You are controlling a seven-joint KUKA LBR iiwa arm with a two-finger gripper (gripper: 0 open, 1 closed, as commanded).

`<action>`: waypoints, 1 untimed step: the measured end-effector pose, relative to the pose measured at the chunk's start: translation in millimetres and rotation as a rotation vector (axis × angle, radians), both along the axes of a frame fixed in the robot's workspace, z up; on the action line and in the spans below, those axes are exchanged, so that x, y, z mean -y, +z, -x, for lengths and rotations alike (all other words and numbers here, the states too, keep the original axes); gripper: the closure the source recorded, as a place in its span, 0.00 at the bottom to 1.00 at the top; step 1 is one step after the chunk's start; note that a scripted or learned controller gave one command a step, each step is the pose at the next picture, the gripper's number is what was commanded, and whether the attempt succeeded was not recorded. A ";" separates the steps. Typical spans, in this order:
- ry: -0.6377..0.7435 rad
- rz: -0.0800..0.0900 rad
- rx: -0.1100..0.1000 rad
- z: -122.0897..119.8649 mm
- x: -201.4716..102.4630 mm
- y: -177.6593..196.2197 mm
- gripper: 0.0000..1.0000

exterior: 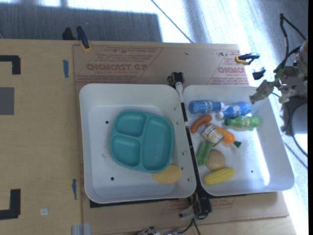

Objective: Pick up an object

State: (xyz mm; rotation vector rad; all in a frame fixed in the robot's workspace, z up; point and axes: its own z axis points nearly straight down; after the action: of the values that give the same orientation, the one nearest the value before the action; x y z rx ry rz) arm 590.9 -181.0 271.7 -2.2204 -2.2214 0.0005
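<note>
The corn cob [218, 176] lay nearest, by the right bin's [274, 180] front edge, among crowded toy food ready for picking. The pincer [261, 91] hovered over that bin's far right corner; its opening could not be told.

Only readable thing is the red print on the brown cardboard sheet [122, 62] under the bins: looks like "CHEMCAST GP", upside down, repeated at top right. Bottle and can labels are too blurry.
</note>
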 end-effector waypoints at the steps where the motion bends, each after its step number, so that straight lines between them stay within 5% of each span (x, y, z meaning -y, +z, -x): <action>1: 0.007 -0.001 -0.002 15.2 -38.9 -112.5 0.00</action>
State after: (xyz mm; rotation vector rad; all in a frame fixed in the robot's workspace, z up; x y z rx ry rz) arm 575.7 -142.1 159.2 -2.2111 -2.2274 0.0021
